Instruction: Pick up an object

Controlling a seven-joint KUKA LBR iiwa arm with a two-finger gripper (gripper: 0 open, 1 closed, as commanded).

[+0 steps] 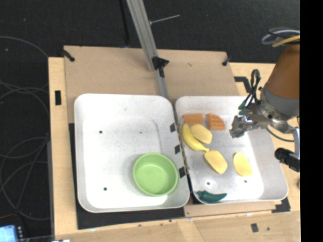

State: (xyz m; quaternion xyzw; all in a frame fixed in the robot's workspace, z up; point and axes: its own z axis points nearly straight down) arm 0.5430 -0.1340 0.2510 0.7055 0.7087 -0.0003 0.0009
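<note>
On the surface (126,69), the left bin (116,115) holds a green bowl (155,173) near its front right corner, close to the wall it shares with the right bin (267,185). Taking that shared wall as the landmark, the right bin's things spread away from it: a yellow banana (190,140) lies just beside the wall, with a pale yellow piece (201,133) resting against it. Behind these sit two orange blocks, one (193,119) nearer the wall and the other (216,121) just past it. Further from the wall lie a yellow lump (216,161) and then another yellow piece (243,164). A dark green object (212,197) rests at the front, close to the wall's near end.

These look like small toy foods, likely light, stiff and somewhat smooth, so a grasp across the narrow width should hold best. The farther orange block seems the handiest target.

The gripper (238,128) hangs over the right bin, well away from the shared wall, just beside that orange block on its far side and behind the outermost yellow piece. Nothing shows between its fingers; whether they stand wide or narrow cannot be told from here.
</note>
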